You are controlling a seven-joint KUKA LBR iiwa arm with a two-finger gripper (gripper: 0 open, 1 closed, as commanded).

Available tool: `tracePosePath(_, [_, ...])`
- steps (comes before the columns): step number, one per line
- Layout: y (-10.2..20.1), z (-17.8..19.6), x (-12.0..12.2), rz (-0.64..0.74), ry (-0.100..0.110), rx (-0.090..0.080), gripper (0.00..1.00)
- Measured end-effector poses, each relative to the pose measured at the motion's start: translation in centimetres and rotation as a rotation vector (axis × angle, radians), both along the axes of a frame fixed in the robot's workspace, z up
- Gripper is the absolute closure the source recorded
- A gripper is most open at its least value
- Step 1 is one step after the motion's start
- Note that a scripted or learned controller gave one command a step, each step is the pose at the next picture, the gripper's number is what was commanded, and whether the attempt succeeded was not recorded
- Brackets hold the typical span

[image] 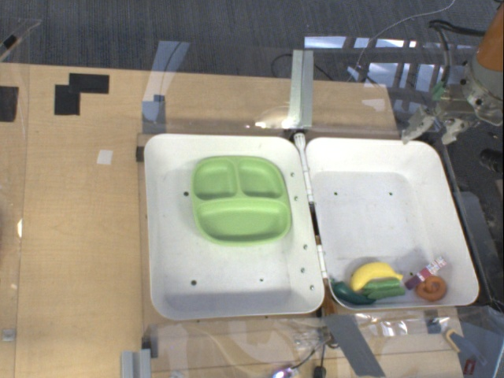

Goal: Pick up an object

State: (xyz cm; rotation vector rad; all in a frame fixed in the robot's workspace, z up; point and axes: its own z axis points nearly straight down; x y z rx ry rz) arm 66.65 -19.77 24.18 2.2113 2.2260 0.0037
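Yellow banana [376, 274] lies in the right bin's [378, 187] near corner, touching a green toy [370, 290] (donut [431, 288] just beside). Gripper [435, 124], grip state unclear, hovers at the far rim; descend onto the banana's exposed top.

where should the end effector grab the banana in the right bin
Grip the banana across its narrow width at mid-length, coming straight down. It lies flat, resting on the green vegetable near the bin's front wall, so its top is the exposed side.

R bin [394, 187] mostly open; toys [387, 282] crowd its near edge.
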Motion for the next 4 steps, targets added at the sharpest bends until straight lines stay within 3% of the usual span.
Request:
tracePosePath(1, [0.1,-14.8,-9.2,-0.242,0.0,0.002,0.0])
tracePosePath(2, [5.6,-15.0,-12.1,-0.329,-0.014,0.001,0.0])
tracePosePath(3, [5.7,-15.0,-11.7,-0.116,-0.016,-0.003,0.0])
tracePosePath(4, [11.5,-15.0,-8.4,-0.052,-0.014,0.002,0.0])
